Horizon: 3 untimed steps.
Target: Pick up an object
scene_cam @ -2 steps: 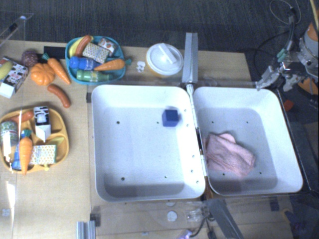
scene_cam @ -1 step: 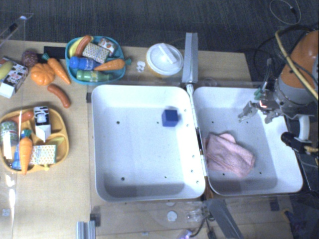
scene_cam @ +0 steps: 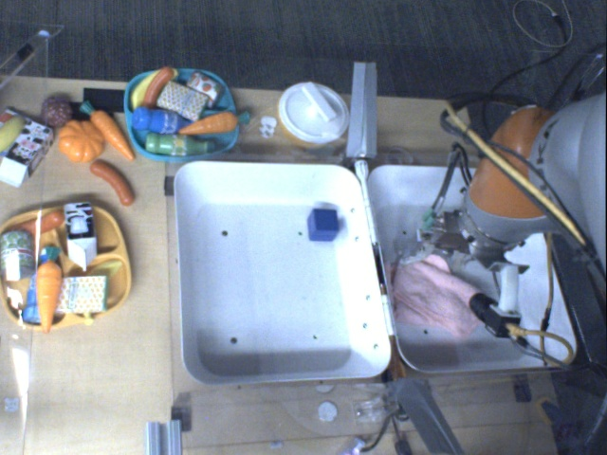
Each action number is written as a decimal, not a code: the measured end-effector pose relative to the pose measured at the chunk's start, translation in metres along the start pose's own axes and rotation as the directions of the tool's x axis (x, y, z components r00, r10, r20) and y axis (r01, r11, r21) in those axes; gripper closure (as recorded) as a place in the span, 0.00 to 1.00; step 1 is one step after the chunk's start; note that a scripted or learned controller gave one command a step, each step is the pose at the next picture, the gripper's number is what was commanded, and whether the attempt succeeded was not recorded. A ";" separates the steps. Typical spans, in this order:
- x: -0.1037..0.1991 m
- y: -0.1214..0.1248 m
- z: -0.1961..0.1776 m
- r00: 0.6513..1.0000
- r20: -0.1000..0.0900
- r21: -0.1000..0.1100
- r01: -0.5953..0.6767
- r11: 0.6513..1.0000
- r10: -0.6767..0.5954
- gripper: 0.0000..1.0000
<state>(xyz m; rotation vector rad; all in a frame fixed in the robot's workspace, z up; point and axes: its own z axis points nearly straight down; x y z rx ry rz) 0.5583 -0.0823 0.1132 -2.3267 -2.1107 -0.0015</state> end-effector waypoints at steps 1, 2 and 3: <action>-0.052 0.042 0.023 0.990 0.003 -0.013 0.143 0.990 -0.143 0.00; -0.078 -0.017 0.023 0.995 0.003 -0.014 0.097 0.995 -0.097 0.00; -0.104 -0.050 0.022 0.981 0.006 -0.018 0.195 0.981 -0.195 0.00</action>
